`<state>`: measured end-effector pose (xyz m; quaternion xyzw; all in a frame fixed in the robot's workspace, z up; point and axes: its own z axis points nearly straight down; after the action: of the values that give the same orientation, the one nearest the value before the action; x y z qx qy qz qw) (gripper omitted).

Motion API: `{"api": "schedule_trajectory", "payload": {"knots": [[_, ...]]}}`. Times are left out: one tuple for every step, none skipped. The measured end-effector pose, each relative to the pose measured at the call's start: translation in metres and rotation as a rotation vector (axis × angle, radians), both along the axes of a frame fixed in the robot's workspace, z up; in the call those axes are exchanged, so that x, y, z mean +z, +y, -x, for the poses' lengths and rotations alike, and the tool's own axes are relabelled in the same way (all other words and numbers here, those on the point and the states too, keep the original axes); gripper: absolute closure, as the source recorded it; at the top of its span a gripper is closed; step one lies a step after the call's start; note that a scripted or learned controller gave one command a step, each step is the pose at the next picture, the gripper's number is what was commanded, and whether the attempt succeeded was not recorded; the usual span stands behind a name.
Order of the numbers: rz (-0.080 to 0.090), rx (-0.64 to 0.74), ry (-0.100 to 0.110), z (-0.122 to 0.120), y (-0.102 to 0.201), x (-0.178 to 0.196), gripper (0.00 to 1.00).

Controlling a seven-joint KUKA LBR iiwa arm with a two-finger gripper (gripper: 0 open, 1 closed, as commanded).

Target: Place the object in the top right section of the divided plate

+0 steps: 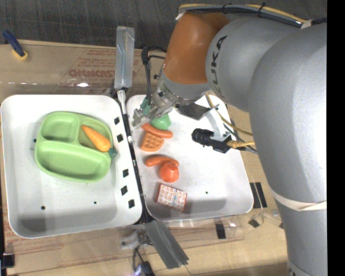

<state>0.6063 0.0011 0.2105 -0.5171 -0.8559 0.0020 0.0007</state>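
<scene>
Carrot point(96, 138), a smooth, tapered orange toy with a small green tip, lies at a slant in the top right section of the divided plate point(69, 161), which is glossy light-green plastic with rounded corners and raised ridges between its three sections. The plate sits in the left bin point(23, 200), a shallow white tray with rounded corners. The right bin point(224, 183) holds several pieces of toy food: a green piece point(161, 121) just under the gripper, an orange waffle-like piece point(152, 140) with a grid texture, a reddish sausage shape point(163, 134) touching it, a red-orange rounded piece point(165, 167), and a small flat printed box point(171, 196) near the bin's front wall. The arm point(264, 68), smooth grey with a glossy orange band point(190, 48), reaches in from the right and bends down over the right bin's upper left corner. The gripper point(145, 114) hangs close above the green piece; whether its fingers are spread or pressed together cannot be told, as the wrist hides them. A black cable fitting point(210, 140) hangs beside the wrist. Both bins rest on the brown bench point(57, 68).
</scene>
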Motion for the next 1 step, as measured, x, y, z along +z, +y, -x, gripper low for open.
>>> {"api": "schedule_trajectory", "payload": {"knots": [[0.0,0.003,0.001,-0.0004,0.0001,0.0097,1.0]]}}
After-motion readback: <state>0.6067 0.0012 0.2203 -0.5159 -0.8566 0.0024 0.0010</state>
